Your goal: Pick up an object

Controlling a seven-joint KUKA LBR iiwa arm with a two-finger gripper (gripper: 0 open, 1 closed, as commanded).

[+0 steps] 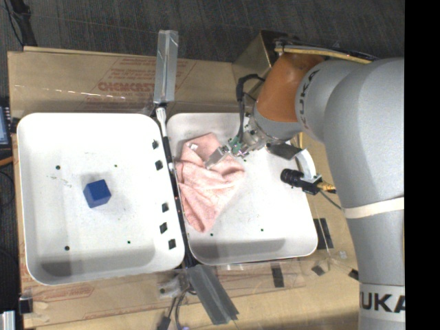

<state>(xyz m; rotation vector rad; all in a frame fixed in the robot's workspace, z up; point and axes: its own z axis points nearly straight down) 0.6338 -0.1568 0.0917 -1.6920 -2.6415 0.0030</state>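
Nearest us looms the grey arm (364, 157), its orange band (278, 95) above the wrist. Below it we see the claw (221, 154) down in the right bin (295, 232), at the upper edge of a crumpled pink cloth (205, 184) lying against that bin's left wall. We cannot tell whether the claw is spread or pinching cloth. In the left bin (41, 184) sits a small blue cube (97, 192), well apart from the claw. Both bins rest on a cardboard-covered worktop (82, 74).

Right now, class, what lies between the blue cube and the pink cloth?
In the camera view, bare white floor of the left bin, then the divider where both bins meet, separates the blue cube from the pink cloth.
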